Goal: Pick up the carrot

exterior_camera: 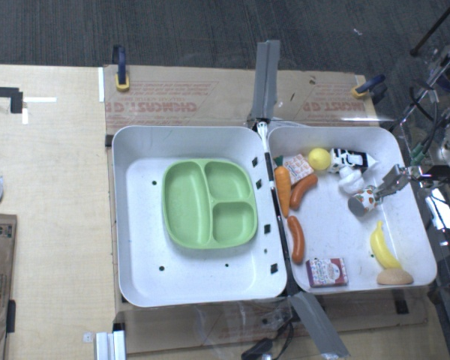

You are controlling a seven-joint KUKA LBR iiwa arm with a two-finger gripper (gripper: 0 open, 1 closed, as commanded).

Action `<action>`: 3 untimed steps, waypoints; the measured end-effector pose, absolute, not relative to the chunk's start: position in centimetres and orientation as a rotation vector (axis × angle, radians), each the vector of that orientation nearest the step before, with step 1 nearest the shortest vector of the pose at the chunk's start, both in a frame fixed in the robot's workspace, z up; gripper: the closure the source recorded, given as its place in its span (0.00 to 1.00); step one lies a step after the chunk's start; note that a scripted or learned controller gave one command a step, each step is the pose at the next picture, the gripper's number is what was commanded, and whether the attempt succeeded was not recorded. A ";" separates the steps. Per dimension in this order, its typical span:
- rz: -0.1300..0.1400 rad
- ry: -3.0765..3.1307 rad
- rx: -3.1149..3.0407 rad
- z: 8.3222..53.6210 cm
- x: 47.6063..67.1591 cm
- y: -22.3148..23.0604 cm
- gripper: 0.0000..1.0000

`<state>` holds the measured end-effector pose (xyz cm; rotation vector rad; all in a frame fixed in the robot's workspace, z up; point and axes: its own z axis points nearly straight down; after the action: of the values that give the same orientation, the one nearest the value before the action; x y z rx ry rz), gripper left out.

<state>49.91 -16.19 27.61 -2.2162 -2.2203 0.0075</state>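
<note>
- Left bin (127, 223) held a green three-compartment plate (209, 202), lying flat near its middle.
- Right bin (416, 216): the carrot (283, 188) lay at the left wall, its length running up and down the view, untouched by the gripper.
- Two sausages were close to it: one (303, 190) just to its right, tilted; the other (295, 239) below.
- A yellow ball (319, 159) sat near the far wall; a small red-and-white box (327, 271) lay at the near wall.
- The gripper (369, 196) was low in the bin's right half, well apart from the carrot, the arm entering from the right.
- Finger state: could not be told.
- A banana (383, 247) lay below the gripper.
</note>
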 end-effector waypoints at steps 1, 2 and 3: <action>0.005 -2.392 -2.028 17.4 52.1 -15.4 0.00; 0.005 -2.298 -2.134 8.8 52.5 -10.8 0.00; 0.007 -2.109 -2.319 8.8 51.3 -9.5 0.00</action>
<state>51.31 -9.45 8.79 -2.3190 -2.1095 0.0069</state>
